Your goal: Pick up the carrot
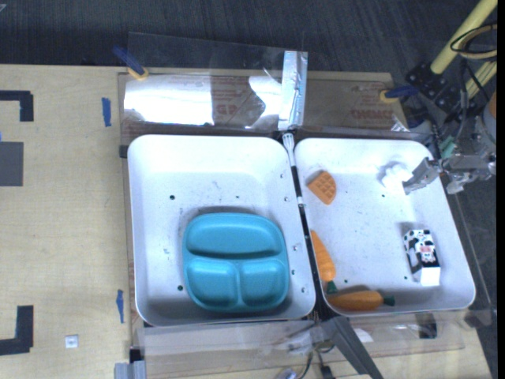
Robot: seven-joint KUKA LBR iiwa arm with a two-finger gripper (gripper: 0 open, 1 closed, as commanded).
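Camera view showed you two white bins side by side, and you could read them from nine o'clock across to three. The left bin [150,164] held a blue divided tray [236,260], lying toward its six o'clock wall. In the right bin [454,251], an orange waffle-like piece [322,186] lay near eleven o'clock, and an orange tapered piece [322,259] ran along the nine o'clock wall. The carrot [359,299] lay on its side against the six o'clock wall, its green end pointing toward that tapered piece, well apart from the gripper [418,178]. A black-and-white object [422,253] sat toward four o'clock. The gripper hovered at the two o'clock corner beside a white lump [392,175]; you could not tell whether the claw was released or clenched.
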